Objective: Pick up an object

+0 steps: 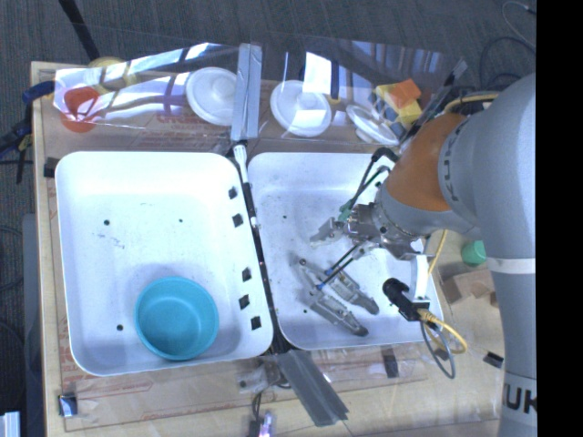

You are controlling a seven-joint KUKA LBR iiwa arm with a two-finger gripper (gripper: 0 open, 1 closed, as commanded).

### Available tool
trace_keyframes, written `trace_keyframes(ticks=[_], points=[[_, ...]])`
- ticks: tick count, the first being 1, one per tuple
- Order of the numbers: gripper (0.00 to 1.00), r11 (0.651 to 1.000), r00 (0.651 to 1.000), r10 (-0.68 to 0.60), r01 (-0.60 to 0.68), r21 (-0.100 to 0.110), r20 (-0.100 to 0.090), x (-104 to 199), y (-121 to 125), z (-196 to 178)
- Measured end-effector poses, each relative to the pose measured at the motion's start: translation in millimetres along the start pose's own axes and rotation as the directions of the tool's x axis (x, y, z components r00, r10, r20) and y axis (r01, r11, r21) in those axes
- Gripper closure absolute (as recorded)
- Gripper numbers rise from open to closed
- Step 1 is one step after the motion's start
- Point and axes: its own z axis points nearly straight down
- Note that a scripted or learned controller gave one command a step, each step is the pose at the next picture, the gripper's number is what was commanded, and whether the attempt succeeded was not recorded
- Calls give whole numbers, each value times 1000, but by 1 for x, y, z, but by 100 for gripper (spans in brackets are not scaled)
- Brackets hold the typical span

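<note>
1 fixed camera above bench point(55, 371) (slanted downward), both bins point(82, 244).

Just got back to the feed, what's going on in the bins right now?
The arm is reaching from the right into the right bin, with its claw down low near the bin floor. Nothing can be made out between its fingers, so no pick is confirmed. A blue bowl sits untouched in the near part of the left bin.
</note>
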Motion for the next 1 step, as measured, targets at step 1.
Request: trace_keyframes(ticks=[1], points=[[0,985,985,-172,172,23,-3,4,16,-6]])
